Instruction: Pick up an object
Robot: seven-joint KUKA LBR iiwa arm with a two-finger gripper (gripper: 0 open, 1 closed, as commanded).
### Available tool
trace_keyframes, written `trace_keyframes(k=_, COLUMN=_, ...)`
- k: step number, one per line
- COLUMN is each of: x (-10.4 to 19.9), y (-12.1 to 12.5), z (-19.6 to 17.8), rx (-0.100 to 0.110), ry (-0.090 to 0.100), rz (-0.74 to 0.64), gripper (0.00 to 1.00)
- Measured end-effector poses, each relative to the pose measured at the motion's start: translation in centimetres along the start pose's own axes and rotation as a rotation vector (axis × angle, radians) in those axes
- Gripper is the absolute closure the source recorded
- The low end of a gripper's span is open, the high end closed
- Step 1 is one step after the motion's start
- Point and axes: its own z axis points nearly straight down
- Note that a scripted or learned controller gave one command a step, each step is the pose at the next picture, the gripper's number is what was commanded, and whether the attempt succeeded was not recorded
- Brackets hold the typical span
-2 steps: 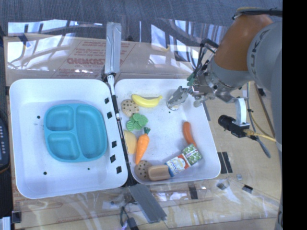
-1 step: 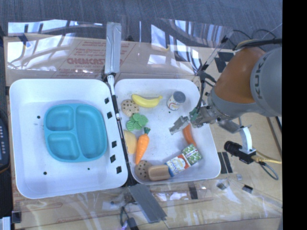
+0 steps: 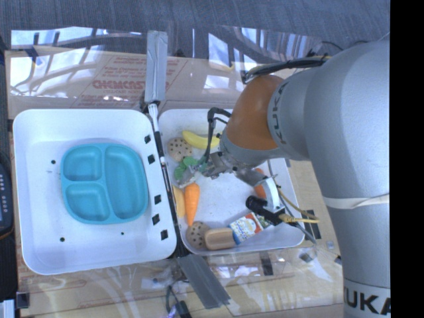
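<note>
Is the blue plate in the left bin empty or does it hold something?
Empty. The blue plate shows three bare sections; the toy food lies in the right bin.

Left of the jaws the green toy (image 3: pixel 184 169), cookie (image 3: pixel 176 147) and banana (image 3: pixel 199 139) crowd close; the carrot (image 3: pixel 191 203) lies just below. Bare bin floor (image 3: pixel 222 201) opens between carrot and bottle (image 3: pixel 246 229). The arm (image 3: pixel 311 111) blocks the right side.

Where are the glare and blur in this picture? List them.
Camera view: bright reflections streak the clear sheeting behind the bins; the left bin is nearly washed out to white; the blue plate reads clearly; the arm looms large and soft-edged, shading the right bin around the carrot.
</note>
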Motion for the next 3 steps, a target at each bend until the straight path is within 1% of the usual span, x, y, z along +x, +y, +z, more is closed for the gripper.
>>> trace_keyframes(k=1, x=-0.18, y=-0.09, z=-0.97, rx=0.002, ry=-0.001, rz=-0.001, gripper=1.0)
trace_keyframes(k=2, x=-0.19, y=-0.1, z=-0.97, rx=0.002, ry=-0.001, rz=-0.001, gripper=0.0)
trace_keyframes(k=3, x=-0.15, y=-0.06, z=-1.92, rx=0.003, ry=-0.002, rz=-0.006, gripper=1.0)
